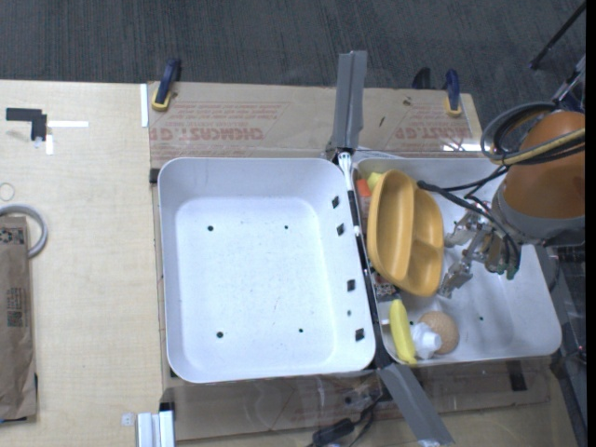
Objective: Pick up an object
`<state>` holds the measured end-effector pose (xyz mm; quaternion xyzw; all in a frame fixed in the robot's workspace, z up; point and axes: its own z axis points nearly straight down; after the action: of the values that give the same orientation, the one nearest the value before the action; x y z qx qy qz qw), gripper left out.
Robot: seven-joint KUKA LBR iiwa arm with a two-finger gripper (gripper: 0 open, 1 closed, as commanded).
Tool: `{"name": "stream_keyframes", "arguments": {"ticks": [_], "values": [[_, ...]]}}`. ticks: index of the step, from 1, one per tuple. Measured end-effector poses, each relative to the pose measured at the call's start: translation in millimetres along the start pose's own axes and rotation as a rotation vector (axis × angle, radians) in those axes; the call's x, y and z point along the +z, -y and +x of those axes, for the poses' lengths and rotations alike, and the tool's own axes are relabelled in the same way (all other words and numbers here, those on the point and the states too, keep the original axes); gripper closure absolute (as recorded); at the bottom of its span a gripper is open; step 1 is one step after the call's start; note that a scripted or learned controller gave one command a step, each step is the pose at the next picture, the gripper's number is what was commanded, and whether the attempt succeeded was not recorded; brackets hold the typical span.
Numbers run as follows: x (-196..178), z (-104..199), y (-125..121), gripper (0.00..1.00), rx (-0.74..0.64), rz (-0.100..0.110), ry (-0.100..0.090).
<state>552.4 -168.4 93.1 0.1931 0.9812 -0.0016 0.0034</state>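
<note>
**Gripper low in the right bin, beside the yellow bowl**

You have two white bins side by side on the bench. The left bin (186, 250) shows its bare floor with a few dark dots. The right bin (521, 338) holds all the objects.

Arm (549, 170): it reaches in from the right, orange band over the bin's right part. The gripper (461, 264) sits low inside the right bin, pointing toward the left. Its metal fingers are too small and cluttered with cables for you to read; whether the jaws are released or clenched cannot be told. Nothing can be made out between them.

Objects in the right bin:
- Yellow bowl (402, 231), tilted up on its side, leaning against the bin's left wall. Its right rim lies just beside the gripper; whether they touch cannot be told.
- Banana (401, 331), lying along the left wall below the bowl, near the front corner.
- Tan ball (441, 331), just right of the banana, with a small whitish item (425, 341) against its left side; what that item is cannot be told.
- A bit of orange and green (373, 184) peeks out behind the bowl's top edge, mostly hidden.

Around the bins: cardboard sheet (251, 119) under the far side, held by two blue-and-yellow clamps (168, 84). A brown bag (14, 315) lies at the bench's left edge.
</note>
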Motion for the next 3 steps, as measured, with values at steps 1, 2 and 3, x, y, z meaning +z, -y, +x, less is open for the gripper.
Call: {"name": "stream_keyframes", "arguments": {"ticks": [1, 2, 3], "values": [[-1, -45, -24, 0.0, -0.231, 0.003, 0.003], [-2, -63, -43, 0.0, -0.069, -0.001, 0.004], [-6, -46, -75, 0.0, 0.161, 0.016, 0.013]]}}
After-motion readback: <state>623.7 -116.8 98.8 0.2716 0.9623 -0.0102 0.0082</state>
